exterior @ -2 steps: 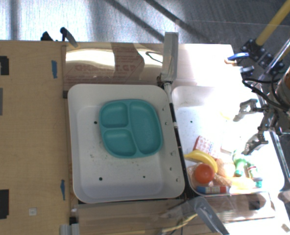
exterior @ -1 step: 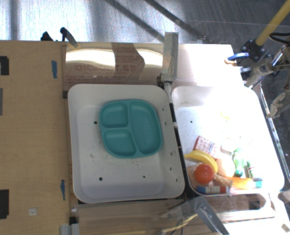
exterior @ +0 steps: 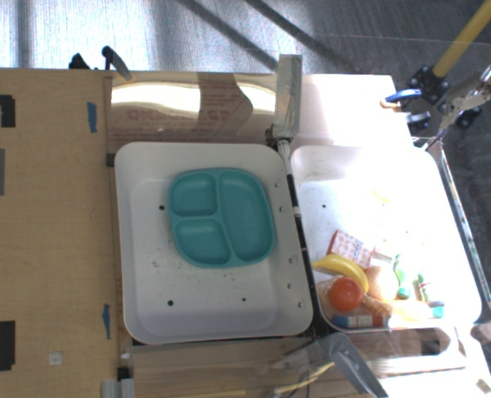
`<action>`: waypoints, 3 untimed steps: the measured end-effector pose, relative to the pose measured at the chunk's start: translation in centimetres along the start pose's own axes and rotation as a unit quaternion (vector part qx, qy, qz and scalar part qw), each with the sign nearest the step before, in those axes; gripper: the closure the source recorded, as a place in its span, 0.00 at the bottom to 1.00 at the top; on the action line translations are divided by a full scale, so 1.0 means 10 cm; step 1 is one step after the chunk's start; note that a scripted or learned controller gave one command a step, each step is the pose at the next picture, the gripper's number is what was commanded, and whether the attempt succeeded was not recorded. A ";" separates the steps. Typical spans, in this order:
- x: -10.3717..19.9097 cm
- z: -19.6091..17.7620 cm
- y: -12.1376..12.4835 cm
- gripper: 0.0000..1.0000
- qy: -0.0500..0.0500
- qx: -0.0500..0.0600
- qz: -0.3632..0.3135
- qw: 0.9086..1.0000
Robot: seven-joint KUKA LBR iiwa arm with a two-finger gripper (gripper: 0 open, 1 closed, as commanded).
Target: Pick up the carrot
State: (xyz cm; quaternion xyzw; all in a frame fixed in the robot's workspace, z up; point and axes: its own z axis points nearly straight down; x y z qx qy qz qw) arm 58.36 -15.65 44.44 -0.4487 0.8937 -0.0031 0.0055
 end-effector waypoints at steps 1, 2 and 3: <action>0.01 -0.32 -0.32 0.00 0.000 -0.001 -0.131 0.991; 0.17 -0.41 -0.77 0.00 0.000 -0.002 -0.275 0.961; 0.39 1.10 -0.58 0.00 -0.001 -0.010 -0.371 0.929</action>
